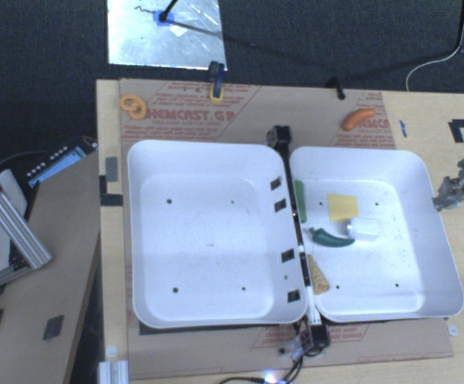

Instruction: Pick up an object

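Note:
The right bin [424, 238] holds several small things. A yellow block [343, 207] lies near its middle, with a dark green curved piece [330, 238] and a pale translucent object [365, 230] just below it. A green stick [300, 201] lies along the bin's left wall, and a tan cone [318, 274] sits lower by the same wall. My gripper [454, 188] is at the far right of the view, over the right bin's right rim, apart from all of these and with nothing seen in it.
The left bin [208, 230] stands beside the right one, joined by a black hinged divider [290, 214]. On the cardboard bench behind the bins lie an orange sausage shape [358, 119], an orange ring [133, 106] and a yellow and blue clamp [215, 82].

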Robot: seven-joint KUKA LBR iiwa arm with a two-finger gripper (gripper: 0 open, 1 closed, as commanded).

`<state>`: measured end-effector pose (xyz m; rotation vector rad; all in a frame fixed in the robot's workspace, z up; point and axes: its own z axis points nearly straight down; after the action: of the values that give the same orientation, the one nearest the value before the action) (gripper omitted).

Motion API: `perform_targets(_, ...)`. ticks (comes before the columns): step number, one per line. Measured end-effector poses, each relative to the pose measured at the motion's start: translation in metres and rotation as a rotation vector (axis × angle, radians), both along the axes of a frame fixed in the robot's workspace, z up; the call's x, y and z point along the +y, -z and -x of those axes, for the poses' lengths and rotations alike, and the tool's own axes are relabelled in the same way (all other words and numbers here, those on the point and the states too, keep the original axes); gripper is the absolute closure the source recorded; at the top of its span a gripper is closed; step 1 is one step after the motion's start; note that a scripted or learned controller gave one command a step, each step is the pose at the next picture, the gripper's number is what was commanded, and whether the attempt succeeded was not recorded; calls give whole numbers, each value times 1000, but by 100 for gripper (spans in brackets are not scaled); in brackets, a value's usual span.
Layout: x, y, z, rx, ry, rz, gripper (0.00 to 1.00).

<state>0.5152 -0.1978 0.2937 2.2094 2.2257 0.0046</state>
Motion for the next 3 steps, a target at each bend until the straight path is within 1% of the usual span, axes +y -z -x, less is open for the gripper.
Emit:
perform_targets(1, 59, -112, -113, -15, -6, 3, 100)
perform_targets(2, 101, -110, -156, 0, -3, -2, 100)
perform_targets(3, 143, -122, -154, 1, -1, -2, 100)
